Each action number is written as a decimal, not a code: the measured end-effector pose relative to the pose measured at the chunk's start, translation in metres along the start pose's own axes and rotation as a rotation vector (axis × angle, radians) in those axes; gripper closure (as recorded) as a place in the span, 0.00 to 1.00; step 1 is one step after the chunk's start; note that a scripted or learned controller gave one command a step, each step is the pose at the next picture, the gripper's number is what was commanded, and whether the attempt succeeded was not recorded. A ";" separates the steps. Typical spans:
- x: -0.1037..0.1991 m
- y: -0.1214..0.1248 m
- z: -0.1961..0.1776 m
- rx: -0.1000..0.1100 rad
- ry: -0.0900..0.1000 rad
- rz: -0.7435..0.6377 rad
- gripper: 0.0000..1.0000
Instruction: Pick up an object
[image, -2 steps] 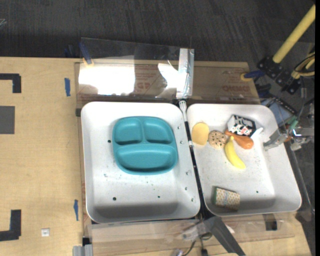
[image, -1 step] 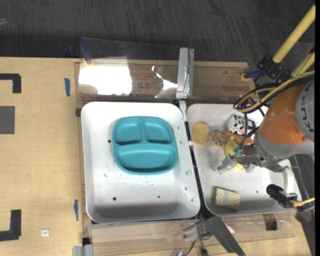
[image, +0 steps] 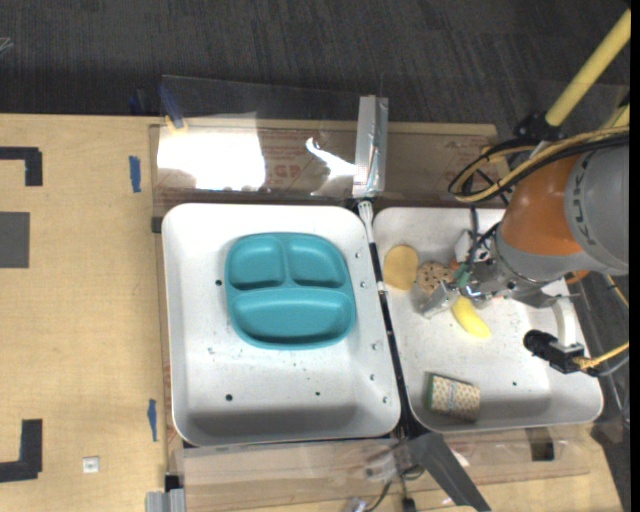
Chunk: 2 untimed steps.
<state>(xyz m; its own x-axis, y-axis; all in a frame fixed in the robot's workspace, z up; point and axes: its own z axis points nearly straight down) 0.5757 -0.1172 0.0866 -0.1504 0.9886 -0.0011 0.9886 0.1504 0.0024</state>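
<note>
Camera view: the claw hangs low in the right bin, beside a yellow banana; its grip I cannot tell.

A teal divided plate is lying in the white left bin. In the white right bin are showing a tan round piece, a yellow banana-like piece, a brown speckled object and a patterned green-and-tan cup. The arm is showing grey with orange.

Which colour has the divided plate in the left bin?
The plate is teal, plain and without pattern, seen clearly in the camera view.
</note>
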 end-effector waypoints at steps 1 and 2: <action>0.010 -0.022 -0.092 0.003 0.002 -0.274 0.00; 0.002 -0.034 0.000 -0.002 0.000 -0.255 0.00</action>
<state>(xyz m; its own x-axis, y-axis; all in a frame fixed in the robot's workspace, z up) 0.5422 -0.1203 0.0869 -0.3948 0.9188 -0.0015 0.9188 0.3948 0.0043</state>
